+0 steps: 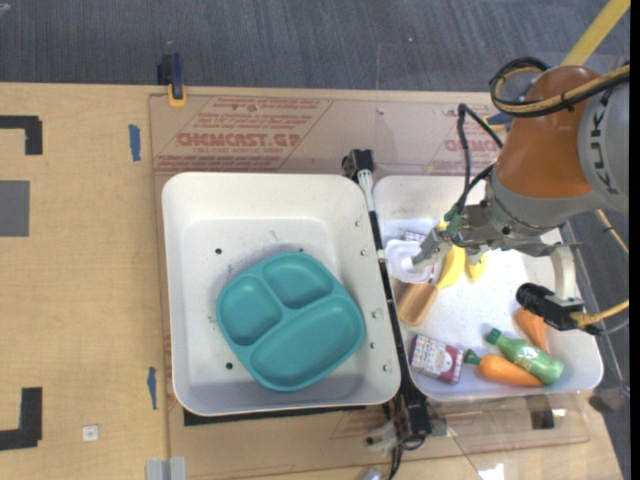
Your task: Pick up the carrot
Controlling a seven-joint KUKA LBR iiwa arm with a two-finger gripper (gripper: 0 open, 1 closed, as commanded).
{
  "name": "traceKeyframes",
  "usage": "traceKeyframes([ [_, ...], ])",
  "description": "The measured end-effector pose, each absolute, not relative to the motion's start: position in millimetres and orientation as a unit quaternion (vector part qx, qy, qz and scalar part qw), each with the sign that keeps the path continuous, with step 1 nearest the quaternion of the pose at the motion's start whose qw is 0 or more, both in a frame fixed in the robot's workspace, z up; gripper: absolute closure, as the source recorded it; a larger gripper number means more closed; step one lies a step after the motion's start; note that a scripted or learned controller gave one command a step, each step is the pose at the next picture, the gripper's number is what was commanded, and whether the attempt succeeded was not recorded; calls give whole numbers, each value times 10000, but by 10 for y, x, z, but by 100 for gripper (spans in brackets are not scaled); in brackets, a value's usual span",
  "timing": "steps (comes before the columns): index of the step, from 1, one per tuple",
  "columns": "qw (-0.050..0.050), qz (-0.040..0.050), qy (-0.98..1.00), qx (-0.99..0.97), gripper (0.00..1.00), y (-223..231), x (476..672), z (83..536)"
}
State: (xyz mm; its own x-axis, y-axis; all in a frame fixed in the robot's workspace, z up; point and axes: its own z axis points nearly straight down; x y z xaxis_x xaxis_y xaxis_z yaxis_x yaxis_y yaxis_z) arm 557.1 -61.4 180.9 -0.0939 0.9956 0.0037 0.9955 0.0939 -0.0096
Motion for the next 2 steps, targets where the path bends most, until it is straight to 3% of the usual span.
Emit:
traceKeyframes([
  [1, -49, -2, -7921, -6104, 0, -1401, 5042, 2672],
  [2, 21, 10, -8376, -5463, 0, -1773, 4783, 1771],
])
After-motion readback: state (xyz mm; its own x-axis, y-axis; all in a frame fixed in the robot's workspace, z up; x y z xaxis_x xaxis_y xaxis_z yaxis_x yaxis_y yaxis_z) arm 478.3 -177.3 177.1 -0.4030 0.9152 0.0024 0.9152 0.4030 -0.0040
